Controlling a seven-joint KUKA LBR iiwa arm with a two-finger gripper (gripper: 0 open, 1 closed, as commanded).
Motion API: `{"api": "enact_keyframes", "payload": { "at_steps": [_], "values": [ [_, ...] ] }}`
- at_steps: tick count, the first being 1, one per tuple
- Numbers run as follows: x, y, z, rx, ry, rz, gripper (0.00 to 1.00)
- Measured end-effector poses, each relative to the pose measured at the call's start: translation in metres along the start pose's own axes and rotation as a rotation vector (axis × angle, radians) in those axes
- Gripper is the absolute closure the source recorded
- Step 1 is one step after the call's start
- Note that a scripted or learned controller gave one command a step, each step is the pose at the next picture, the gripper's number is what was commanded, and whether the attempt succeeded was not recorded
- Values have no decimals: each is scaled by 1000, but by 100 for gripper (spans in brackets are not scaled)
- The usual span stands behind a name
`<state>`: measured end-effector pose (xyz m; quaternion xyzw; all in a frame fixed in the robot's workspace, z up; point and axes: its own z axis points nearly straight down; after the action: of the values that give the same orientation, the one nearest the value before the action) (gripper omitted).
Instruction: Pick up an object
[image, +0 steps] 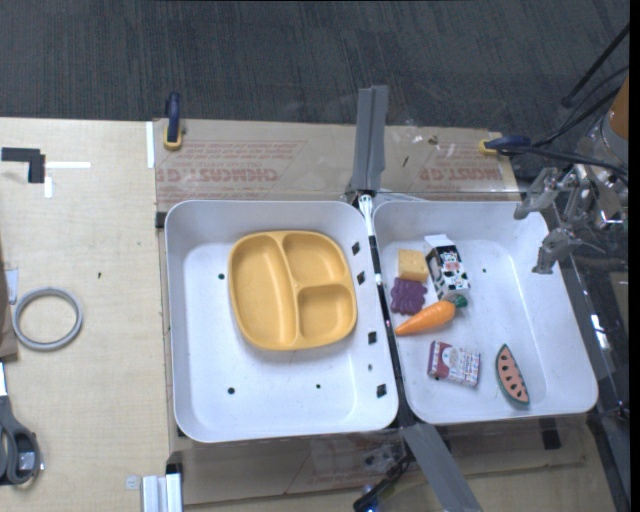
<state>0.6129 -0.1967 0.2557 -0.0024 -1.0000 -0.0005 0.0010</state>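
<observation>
Camera view. Two white bins sit side by side on the counter (80, 200), pressed together along a shared edge so either can be reached from the same stance. The left bin (200, 400) carries one thing: a yellow divided plate (293, 290) with three compartments, lying flat and a little toward twelve o'clock of the bin's middle. It is probably meant as a place to set things down, since nothing lies in it.

The right bin (540, 380) holds the candidates for the pick, six in all, one of each kind. Four huddle at its nine o'clock side, close to the dividing edge: a yellow block (412, 264), a black-and-white carton (447, 270) just beside it at three o'clock, a purple grape bunch (408, 296) below the block, and an orange carrot (427, 318) lying aslant under them, apparently touching the grapes. Well apart, toward six o'clock, a red-and-white packet (454, 363) lies flat, and a watermelon slice (513, 376) lies by itself toward five o'clock. The two loners look the easier targets, having free room around them.

The claw (560, 220) hangs at the right bin's two o'clock corner, over the rim and away from every item; whether it stands wide or narrow I cannot tell, and nothing is seen in it.

Out on the counter at nine o'clock lies one grey ring (45, 318).
</observation>
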Motion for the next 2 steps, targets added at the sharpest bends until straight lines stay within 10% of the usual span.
{"api": "enact_keyframes", "payload": {
  "at_steps": [2],
  "values": [
    [-24,-25,-52,0,-3,-238,0]
  ]
}}
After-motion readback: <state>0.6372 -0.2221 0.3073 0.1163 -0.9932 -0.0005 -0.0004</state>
